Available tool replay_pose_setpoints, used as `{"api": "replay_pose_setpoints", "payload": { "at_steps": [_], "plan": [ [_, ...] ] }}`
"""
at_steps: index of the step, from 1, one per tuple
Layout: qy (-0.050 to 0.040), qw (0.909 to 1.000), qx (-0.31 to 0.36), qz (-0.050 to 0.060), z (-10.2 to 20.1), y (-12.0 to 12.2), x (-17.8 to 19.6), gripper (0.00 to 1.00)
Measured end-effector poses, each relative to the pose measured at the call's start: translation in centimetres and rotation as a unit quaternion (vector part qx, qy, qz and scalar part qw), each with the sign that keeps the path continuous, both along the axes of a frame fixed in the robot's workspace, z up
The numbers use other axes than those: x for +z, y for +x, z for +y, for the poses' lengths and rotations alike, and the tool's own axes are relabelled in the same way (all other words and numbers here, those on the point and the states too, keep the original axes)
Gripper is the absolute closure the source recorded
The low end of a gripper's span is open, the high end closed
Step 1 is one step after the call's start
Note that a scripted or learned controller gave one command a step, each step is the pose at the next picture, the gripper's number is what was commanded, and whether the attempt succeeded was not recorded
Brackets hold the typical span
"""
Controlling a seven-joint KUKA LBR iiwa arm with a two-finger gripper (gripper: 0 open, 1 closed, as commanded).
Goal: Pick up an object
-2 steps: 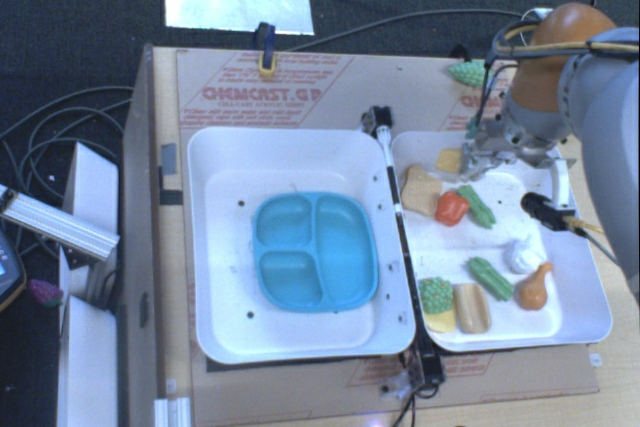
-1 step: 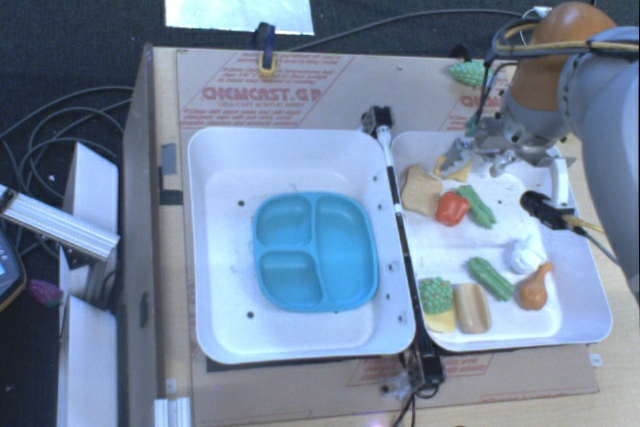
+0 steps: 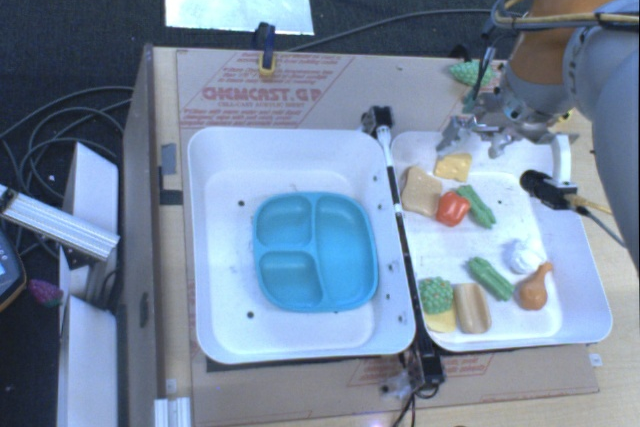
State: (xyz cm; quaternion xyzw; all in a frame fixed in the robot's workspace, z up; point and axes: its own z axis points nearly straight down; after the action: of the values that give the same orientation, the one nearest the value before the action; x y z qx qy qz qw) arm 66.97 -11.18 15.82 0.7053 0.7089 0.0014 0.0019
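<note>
Cheese (image 3: 454, 166) (near bin's (image 3: 600, 315) far edge) under end effector (image 3: 477, 137).

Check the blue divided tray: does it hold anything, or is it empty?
Empty. The blue divided tray lies flat in the left bin, all three compartments bare; the toy foods, such as the red pepper, lie in the right bin.

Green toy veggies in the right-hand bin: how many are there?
3: a green pod beside the red pepper, another pod lower down, and broccoli near the front edge. Others could hide under the claw.
</note>
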Motion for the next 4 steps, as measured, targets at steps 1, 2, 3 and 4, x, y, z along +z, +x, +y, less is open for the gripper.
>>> {"api": "replay_pose_setpoints", "payload": {
  "at_steps": [1, 2, 3, 4],
  "plan": [
    [-0.0002, 1.0000, -0.001, 0.000, 1.7, -3.6, -6.4, 0.00],
    [-0.0015, 1.0000, -0.002, -0.006, 1.8, -5.7, -6.8, 0.00],
    [-0.0015, 1.0000, -0.002, -0.006, 1.9, -7.2, -6.8, 0.00],
    [-0.0012, 1.0000, -0.001, -0.004, -0.8, -0.5, -6.9, 0.00]
  ]
}}
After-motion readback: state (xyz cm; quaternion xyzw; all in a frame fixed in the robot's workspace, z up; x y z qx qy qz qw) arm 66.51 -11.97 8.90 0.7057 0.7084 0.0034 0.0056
